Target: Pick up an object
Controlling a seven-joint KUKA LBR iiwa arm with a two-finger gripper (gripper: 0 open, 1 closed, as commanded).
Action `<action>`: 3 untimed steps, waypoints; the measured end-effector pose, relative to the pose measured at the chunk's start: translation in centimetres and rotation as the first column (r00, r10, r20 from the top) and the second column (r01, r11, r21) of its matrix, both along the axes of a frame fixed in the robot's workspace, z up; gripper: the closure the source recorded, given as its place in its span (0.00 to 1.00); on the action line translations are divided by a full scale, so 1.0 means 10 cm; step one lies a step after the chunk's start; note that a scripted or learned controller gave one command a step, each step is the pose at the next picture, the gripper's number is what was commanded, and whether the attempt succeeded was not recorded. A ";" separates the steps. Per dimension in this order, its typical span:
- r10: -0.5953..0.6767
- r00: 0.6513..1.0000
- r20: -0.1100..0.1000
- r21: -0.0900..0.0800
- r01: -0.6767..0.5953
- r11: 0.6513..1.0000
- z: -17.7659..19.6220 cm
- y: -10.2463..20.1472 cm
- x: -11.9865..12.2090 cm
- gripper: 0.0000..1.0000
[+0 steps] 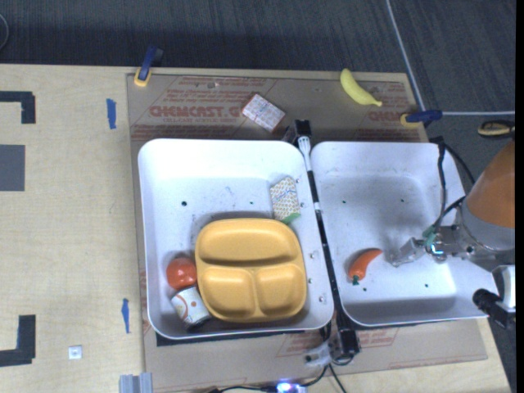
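Arm (499,199) is reaching in from the right edge, orange band showing above the wrist, gripper (401,255) sitting low over the floor of the right bin (385,158). Fingers are too small and blurred here, cannot tell if they are open or closed. Nothing is visibly sitting between them.

Nearest object: a small orange carrot-like toy (363,264) with a green tip, lying on the right bin floor just left of the gripper, near it, contact not readable from this angle. It is tilting, orange end up-right, green end down-left.

Left bin (164,170) is holding a yellow divided tray (250,267), three compartments, lying flat and taking up the lower middle. A red-orange round object (180,272) is sitting against the tray's left edge, a small white cup-like item with orange markings (189,305) just below it. A patterned packet (284,197) is lying near the bin's right wall, just above the tray.

Outside the bins, on the cardboard sheet (196,109) behind them: a yellow banana (359,88) behind the right bin, a small patterned pouch (263,111) behind the left one. Blue clamps (148,62) are pinning the cardboard at the back corners
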State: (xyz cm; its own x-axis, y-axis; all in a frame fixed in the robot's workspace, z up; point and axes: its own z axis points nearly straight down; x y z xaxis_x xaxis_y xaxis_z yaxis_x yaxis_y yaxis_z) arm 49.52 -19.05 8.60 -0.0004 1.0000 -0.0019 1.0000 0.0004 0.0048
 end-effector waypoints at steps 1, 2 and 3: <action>0.001 1.000 -0.003 0.003 -0.001 1.000 0.00 0.59 -0.15 0.00; 0.000 1.000 -0.003 0.003 0.000 1.000 0.00 0.86 -0.15 0.00; -0.001 1.000 0.002 0.002 0.001 1.000 0.10 0.86 -0.13 1.00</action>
